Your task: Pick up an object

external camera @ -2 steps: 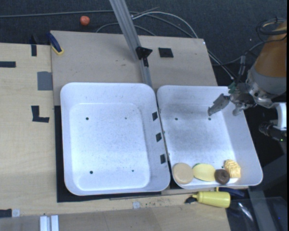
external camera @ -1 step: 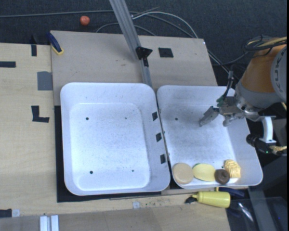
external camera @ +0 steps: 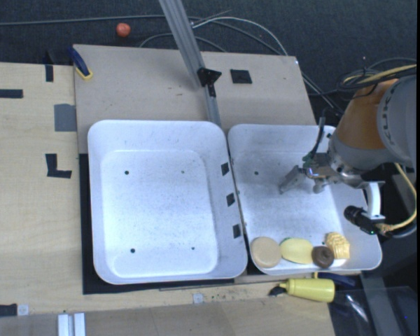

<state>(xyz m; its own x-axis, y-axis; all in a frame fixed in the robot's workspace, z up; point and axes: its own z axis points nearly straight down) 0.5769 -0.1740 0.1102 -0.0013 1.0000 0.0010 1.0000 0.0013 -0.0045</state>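
Observation:
Along the near edge of the right bin lie several small objects: a tan round disc, a pale yellow oval piece, a dark brown round piece and a yellow ridged piece. My gripper hangs over the middle of the right bin, reaching in from the right. Its fingers point left and down, spread apart, with nothing between them. The objects sit well below and to the near side of the gripper.
The left bin sits beside the right one. A yellow-handled tool lies on the bench just in front of the right bin. A grey metal pole slants over the back. Cables trail at the right.

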